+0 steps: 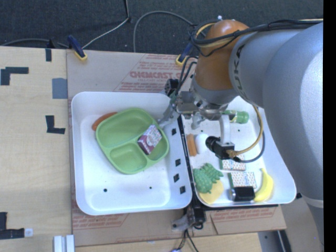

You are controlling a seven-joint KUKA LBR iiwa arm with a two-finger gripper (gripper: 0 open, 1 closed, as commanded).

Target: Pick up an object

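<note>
Candidate objects lie in both bins. In the right bin [273, 140] you see a green leafy toy [206, 175] at 7 o'clock, a yellow banana [266, 185] at 5 o'clock, a black block [242, 193] just beside it, two patterned cards [239, 173] between them, an orange piece [192, 145] at 9 o'clock against the inner wall, and a green item [239, 117] at 12 o'clock. In the left bin [89, 182] a green divided tray [128, 138] sits at centre, carrying a small printed packet [150, 139] on its 3 o'clock side; an orange object [102, 121] peeks from under its 10 o'clock rim.

The claw [195, 114] hangs over the shared wall between the bins, below the orange band [220, 51]. You cannot tell from this slant whether it is open or closed, and nothing is visibly held.

Judged risks: with the claw this close to the dividing wall, a descent may strike the rim rather than an object. The packet lies tilted on the tray and may slide. The crowded right-bin items may be nudged or taken together. The cable [247, 148] looping off the wrist could snag.

Both bins rest on the cardboard-covered worktop [105, 77].
</note>
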